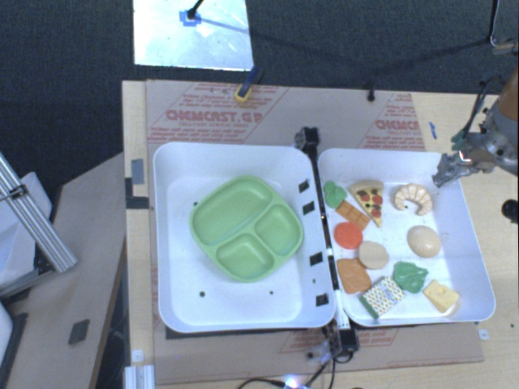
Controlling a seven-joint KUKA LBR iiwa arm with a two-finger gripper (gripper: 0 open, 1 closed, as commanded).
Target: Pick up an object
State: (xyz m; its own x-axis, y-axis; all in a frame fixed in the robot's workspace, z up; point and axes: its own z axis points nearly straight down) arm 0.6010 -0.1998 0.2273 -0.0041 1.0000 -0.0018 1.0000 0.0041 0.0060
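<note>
A robotics lab: bench (268, 108) with white bins (243, 156), dark carpet (65, 55).

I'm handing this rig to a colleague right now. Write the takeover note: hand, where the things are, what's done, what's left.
Hand: at the right bin's upper right corner, above the rim, nothing between its fingers that I can see; open or shut is unclear.
Things: toy food all lies in the right bin: pizza slice, croissant, egg, red disc, green leafy piece, yellow cheese block, among others. The left bin holds a green divided plate.
Done: nothing picked yet.
Left: lower onto one item, likely the croissant as nearest, grasp and lift.
</note>
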